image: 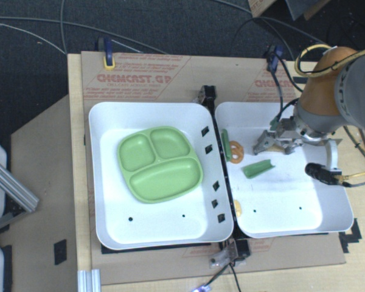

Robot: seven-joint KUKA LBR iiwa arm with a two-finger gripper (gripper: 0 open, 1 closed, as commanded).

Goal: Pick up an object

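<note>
A small green block (pixel 257 168) lies tilted on the floor of the right bin (pixel 292 221), left of that bin's middle. Just beside it, toward the wall the two bins share, sit a small orange-brown ring-shaped piece (pixel 235 151) and a slim green stick (pixel 225 143) lying along that wall; a small yellowish bit (pixel 237 208) rests nearer the bin's front left corner. The left bin (pixel 109 218) holds a light green divided plate (pixel 160 163) with two small compartments and one large one. Both bins stand on a bench (pixel 79 163) covered in brown board printed in red with "CHEMCAST GP" (pixel 134 78), the same print partly readable behind the right bin. The grey arm (pixel 356 93) with its orange band (pixel 321 84) reaches in from the right, its wrist bent down over the right bin's back half. The pincer (pixel 269 141) hangs near the green block, up and to its right, apart from it; its fingers look spread, with nothing between them.
</note>
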